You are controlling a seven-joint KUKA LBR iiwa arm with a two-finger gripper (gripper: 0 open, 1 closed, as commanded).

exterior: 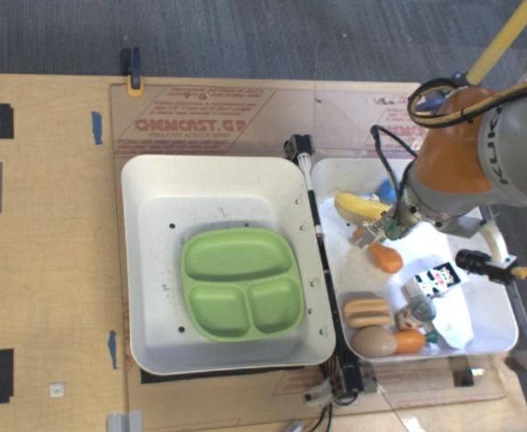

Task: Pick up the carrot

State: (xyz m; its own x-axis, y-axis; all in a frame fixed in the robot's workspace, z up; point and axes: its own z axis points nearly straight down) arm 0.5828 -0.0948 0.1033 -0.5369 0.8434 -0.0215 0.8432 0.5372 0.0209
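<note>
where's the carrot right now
The carrot lies at the near edge of the right bin, just right of a tan, potato-like lump and below the hot dog.

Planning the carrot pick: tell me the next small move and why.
Probably shift the gripper toward the right bin's near edge and lower it: the carrot lies there beside the hot dog, while the gripper hangs by the banana, above an orange fruit.

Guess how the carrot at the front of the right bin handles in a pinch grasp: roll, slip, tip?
The carrot looks like smooth, rounded toy plastic, so it probably slips or rolls under a loose pinch. It lies wedged between the beige potato-like piece and other clutter, so fingers may nudge neighbours. Likely stiff and light.
</note>
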